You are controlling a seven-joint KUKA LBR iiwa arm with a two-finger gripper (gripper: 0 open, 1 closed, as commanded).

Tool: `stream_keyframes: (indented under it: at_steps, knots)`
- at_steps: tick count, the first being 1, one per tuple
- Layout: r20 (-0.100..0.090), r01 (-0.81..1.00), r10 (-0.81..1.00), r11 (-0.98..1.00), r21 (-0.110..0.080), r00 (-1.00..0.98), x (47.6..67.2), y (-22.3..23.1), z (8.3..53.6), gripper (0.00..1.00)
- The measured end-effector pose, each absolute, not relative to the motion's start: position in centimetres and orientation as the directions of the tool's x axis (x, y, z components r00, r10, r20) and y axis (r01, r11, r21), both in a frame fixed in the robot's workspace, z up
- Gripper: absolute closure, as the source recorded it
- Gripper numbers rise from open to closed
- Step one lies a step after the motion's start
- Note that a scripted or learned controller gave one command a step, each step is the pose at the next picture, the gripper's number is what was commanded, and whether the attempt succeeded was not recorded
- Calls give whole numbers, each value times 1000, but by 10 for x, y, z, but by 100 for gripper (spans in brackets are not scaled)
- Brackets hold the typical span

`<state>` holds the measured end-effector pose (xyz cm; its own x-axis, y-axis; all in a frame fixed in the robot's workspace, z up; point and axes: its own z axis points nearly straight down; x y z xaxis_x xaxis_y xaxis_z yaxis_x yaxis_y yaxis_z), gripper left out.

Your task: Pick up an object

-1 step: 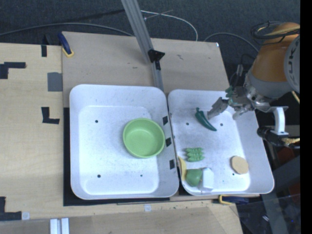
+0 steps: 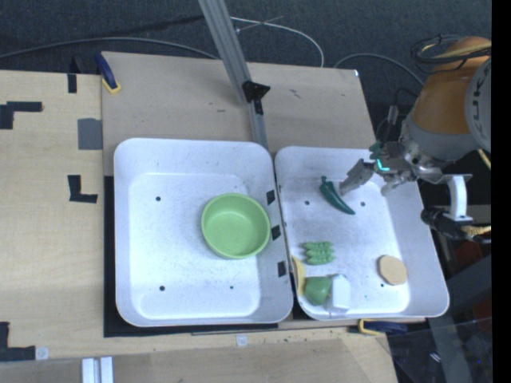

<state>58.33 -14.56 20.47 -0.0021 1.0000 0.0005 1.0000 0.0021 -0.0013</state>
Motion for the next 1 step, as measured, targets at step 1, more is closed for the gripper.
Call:
stream_keyframes:
  at_steps: [1]
  knots:
    - [0, 1000, 1000, 2, -6, -2, 585, -147, 160, 0]
